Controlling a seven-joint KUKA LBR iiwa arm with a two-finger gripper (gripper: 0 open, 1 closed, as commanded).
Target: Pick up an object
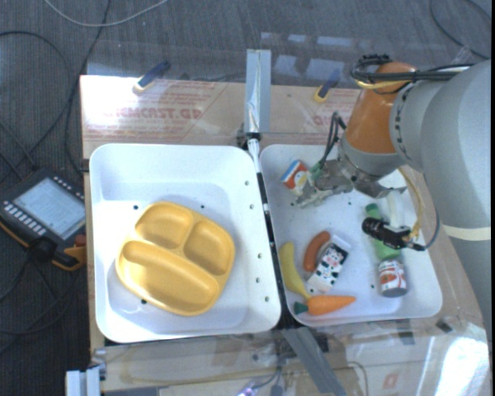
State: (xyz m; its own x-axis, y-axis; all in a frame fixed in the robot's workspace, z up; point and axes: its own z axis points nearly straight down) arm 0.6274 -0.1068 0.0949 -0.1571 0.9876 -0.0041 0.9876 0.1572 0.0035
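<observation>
The grey arm (450, 130) reached in from the right, and its pincer (312, 191) was low over the far left part of the right bin (355, 221). Whether the pincer was open or closed, I could not tell from this view, and nothing was seen held in it. Just beside it, on its left, lay a small orange, white and blue carton (294, 172), close to the bin's far left corner.

The other objects lay nearer in the same bin. A red sausage (316, 250) was in the middle, with a black-and-white carton (330, 267) just beside it on the right. A yellow banana (291, 272) lay along the left wall, and an orange carrot (332, 304) lay at the near edge. A small can (391, 278) stood at the right side.

The left bin (148, 172) held a yellow divided plate (175, 258). Both bins stood side by side on the brown surface (165, 110).
</observation>
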